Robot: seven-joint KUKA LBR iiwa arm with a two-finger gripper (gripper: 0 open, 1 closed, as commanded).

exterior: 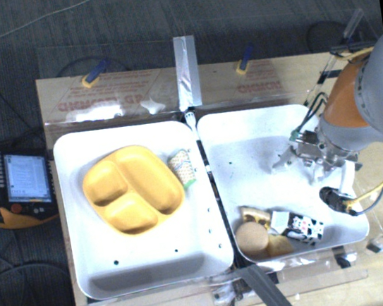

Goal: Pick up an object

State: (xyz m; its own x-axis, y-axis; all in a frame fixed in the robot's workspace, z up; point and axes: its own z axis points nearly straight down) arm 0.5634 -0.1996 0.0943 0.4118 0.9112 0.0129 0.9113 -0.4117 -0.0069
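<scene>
Two shallow white bins sit side by side. The left bin [88,271] holds a yellow three-compartment plastic tray [132,187] and a small speckled packet [181,166] by the divider. The gripper [304,155] hovers over the right bin [245,130]; whether it is open, I cannot tell. A tan rounded object [251,238] and a black-and-white printed item [299,225], writing unreadable, crowd the near edge; bare floor lies beyond.

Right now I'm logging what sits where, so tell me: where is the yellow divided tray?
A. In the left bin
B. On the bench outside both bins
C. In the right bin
A: the yellow tray lies inside the left bin, beside a small speckled item near the divider.
</scene>
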